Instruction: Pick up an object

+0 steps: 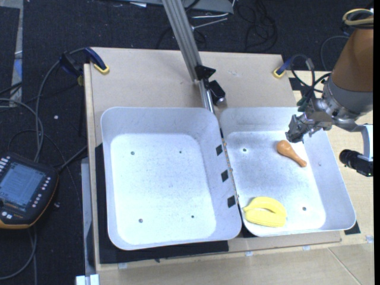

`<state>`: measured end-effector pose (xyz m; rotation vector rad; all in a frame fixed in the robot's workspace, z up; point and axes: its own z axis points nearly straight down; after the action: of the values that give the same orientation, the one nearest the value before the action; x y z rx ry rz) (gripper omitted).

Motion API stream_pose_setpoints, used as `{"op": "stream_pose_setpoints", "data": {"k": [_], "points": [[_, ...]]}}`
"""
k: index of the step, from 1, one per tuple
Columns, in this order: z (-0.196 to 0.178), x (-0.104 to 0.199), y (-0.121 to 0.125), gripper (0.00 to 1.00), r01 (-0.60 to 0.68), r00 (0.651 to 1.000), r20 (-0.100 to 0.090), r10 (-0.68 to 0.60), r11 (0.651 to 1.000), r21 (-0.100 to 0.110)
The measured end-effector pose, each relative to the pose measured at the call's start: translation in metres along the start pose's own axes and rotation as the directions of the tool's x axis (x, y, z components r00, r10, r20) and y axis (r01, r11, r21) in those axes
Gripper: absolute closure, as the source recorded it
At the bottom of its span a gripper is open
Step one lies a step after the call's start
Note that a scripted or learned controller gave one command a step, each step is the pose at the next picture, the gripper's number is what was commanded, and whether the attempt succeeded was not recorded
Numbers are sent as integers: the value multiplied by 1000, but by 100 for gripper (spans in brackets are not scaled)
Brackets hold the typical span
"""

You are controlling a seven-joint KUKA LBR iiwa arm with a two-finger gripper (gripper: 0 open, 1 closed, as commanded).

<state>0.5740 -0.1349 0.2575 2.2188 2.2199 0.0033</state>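
Note:
An orange pear-shaped object [291,152] lies in the right bin [332,183], toward its far right side. A yellow banana-like object [265,212] rests near that bin's front left corner. My gripper [296,133] hangs just above the far end of the orange object, close to it or touching it. Its dark fingers point down and I cannot make out the gap between them.
The left bin [160,177] sits beside the right one, sharing a raised middle rim. A slanted metal pole [187,37] with a clamp rises behind the bins. Blue-and-yellow clamps [95,61] grip the bench's back corners. A pendant [21,189] lies on the floor at left.

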Motion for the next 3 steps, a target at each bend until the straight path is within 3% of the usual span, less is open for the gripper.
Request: {"op": "stream_pose_setpoints", "data": {"k": [3], "points": [[21, 170, -14, 100, 5, 1000, -2, -5, 1000, 4]]}}
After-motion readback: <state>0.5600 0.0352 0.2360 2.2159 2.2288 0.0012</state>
